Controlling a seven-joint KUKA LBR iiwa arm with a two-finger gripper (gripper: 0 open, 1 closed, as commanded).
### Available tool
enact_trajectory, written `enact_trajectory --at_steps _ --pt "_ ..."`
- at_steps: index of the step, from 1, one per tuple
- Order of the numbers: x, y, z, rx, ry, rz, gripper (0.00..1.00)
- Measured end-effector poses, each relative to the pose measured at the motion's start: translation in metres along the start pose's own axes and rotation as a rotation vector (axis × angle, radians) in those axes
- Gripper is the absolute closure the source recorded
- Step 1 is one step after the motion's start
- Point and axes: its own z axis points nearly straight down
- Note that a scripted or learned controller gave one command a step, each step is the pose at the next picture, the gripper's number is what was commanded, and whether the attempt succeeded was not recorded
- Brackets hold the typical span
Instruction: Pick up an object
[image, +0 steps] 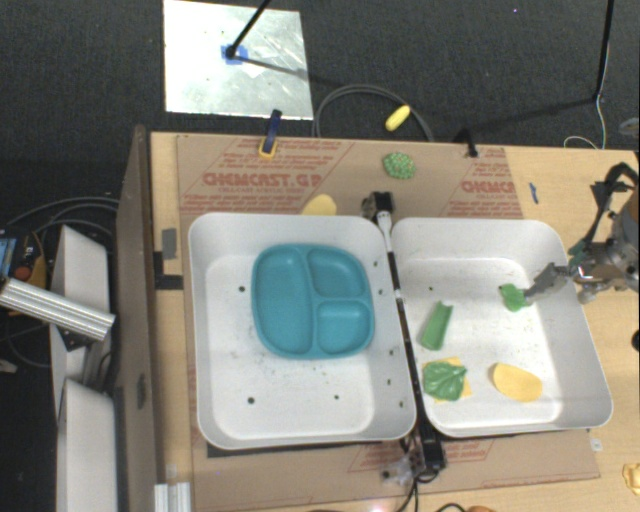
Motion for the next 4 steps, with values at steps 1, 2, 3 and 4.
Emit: enact_trajectory --at_steps 1,2,3,4 --pt "-0.008 0.017 0.148 0.001 0.000 0.002 0.00" --pt "-0.008 0.065 0.140 -0.005 -0.001 -0.004 0.00" --pt "0.105 0.071 0.057 -0.008 0.004 -0.012 0.00" --pt "0.107 0.028 0.145 0.006 0.002 0.002 0.00"
